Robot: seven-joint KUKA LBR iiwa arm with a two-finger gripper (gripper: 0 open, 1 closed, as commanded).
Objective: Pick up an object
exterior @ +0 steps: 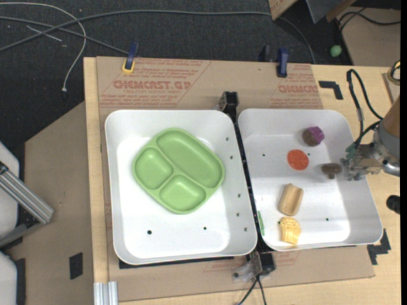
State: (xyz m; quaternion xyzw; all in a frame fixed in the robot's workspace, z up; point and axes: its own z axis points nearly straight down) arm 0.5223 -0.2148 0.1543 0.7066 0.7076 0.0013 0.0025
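Note:
The right bin (331, 230) holds several small objects. A purple lump (313, 135) lies at its back, with a red round piece (297, 159) just in front of it. Nearer the front lie a tan block (290, 199) and a yellow ridged piece (290, 230). A small brown object (331, 169) rests on the bin floor near the right wall. My gripper (351, 164) hangs low over the bin's right edge, just right of that brown object and close to it; whether they touch is unclear.
The left bin (127, 227) carries a green divided plate (179, 169). A black divider (241, 170) runs between the bins. Cables (358, 103) hang beside the arm at the right. Blue clamps (282, 62) hold the cardboard at the back.

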